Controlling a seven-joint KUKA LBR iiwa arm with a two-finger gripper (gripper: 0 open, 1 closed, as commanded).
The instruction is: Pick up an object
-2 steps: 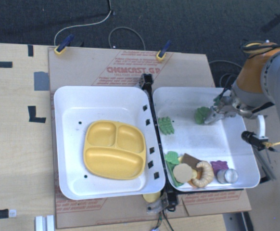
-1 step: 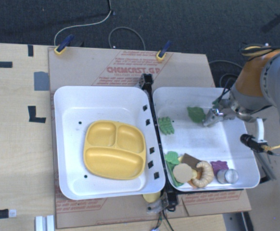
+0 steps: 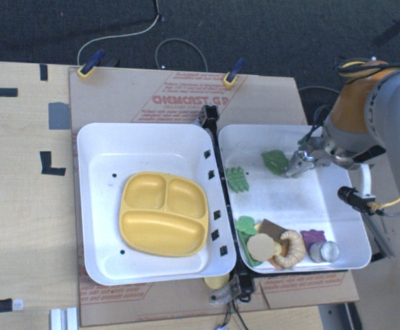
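Two white bins, one yellow tray

Red print, roughly "CHEMCAST GP", on the brown cardboard sheet beneath the bins.

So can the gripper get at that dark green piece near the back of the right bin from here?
Probably yes: the gripper sits right beside the dark green piece, with bare bin floor around it and nothing stacked on it.
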